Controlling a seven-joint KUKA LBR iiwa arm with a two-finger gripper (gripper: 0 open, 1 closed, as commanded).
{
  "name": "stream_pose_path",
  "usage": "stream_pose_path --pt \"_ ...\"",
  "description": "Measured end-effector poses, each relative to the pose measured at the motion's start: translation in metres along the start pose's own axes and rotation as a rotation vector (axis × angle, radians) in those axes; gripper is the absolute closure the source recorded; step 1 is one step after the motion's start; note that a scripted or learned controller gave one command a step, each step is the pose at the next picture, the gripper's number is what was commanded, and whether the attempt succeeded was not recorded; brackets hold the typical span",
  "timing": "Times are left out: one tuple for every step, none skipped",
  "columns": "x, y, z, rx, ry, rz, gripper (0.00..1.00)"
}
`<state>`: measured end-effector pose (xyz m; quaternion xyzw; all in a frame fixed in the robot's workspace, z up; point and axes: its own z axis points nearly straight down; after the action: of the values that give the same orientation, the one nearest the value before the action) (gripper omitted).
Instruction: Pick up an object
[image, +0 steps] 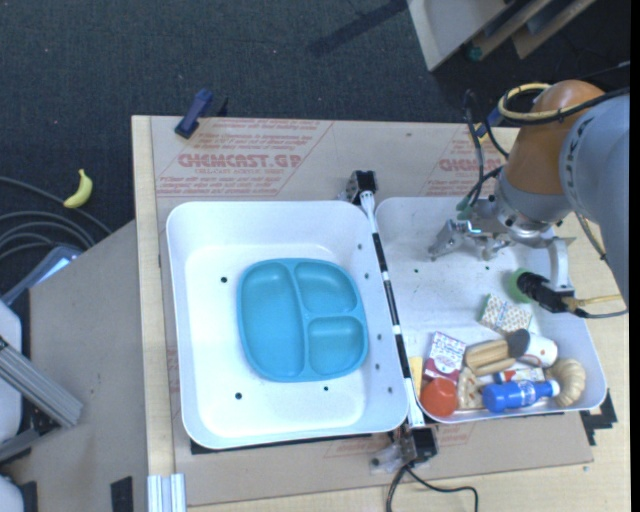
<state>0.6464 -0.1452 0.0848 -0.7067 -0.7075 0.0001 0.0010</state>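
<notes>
Grey tool (462, 240) above right bin (425, 215)

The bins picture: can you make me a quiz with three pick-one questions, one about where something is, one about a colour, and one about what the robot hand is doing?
1. Where is the light blue plastic divided tray?
A. In the left white bin
B. In the right white bin
C. On the dark floor

2. What colour is the small plastic bottle lying in the right bin's near corner?
A. Yellow
B. Blue
C. Black

3. What is the grey robot arm's two-finger gripper doing?
A. Lifting the tray
B. Holding the bottle
C. Sitting open over the right bin with nothing between its fingers

Answers: 1 A, the tray lies in the middle of the left bin. 2 B, its body is blue. 3 C, its fingers are spread over the bare far end of the bin, apart from the toy pile.
</notes>
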Motion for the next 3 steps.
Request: stream_pose_path --pt "0.04 -0.019 0.0 0.001 0.0 0.0 0.0" --pt "0.053 -0.074 0.001 0.001 0.0 0.002 0.0" --pt "0.044 -0.012 0.0 -0.003 -0.001 0.001 0.0"
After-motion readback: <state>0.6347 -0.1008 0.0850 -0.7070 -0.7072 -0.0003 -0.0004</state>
